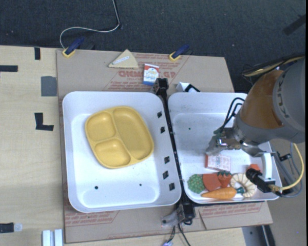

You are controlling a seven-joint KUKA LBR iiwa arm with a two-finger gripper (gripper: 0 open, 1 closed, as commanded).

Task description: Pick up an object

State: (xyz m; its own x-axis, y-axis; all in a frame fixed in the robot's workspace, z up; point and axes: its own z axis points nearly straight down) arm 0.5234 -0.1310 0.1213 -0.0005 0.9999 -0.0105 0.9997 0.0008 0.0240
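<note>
Currently, well to the left of the gripper point(218, 143), a yellow divided plate point(119, 136) lies in the left bin point(72, 152). The gripper hangs low in the right bin point(195, 111); whether it is released or clenched cannot be told. Just below and touching or nearly touching it lies a small red-and-white packet point(218, 162), probably the nearest candidate. Further below, along the bin's near wall, sit a green toy point(195, 182), a carrot point(219, 193) with long axis left-right, and a ring-shaped toy point(244, 184).
</note>
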